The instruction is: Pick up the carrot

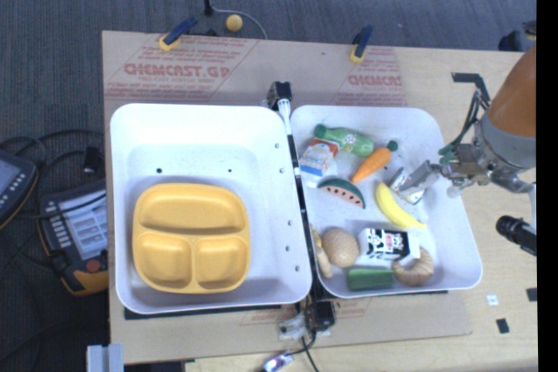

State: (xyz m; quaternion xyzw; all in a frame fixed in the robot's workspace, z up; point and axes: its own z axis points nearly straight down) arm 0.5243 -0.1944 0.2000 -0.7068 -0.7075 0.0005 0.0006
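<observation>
The carrot (375,161) is orange with a green top and lies at a slant in the upper middle of the right bin (436,131). It rests between a green bottle (344,138) and a yellow banana (397,206). My gripper (410,183) hangs over the right part of that bin, just right of and below the carrot, above the banana's upper end. Its metal fingers point left toward the carrot and stand slightly apart, with nothing between them. The arm's orange band (514,100) is at the right edge.
The right bin also holds a watermelon slice (342,192), a small carton (316,158), an egg-shaped item (340,246), a cow-print box (384,243), a green piece (370,278) and a bread-like piece (417,267). A yellow divided plate (190,235) sits in the left bin (174,135).
</observation>
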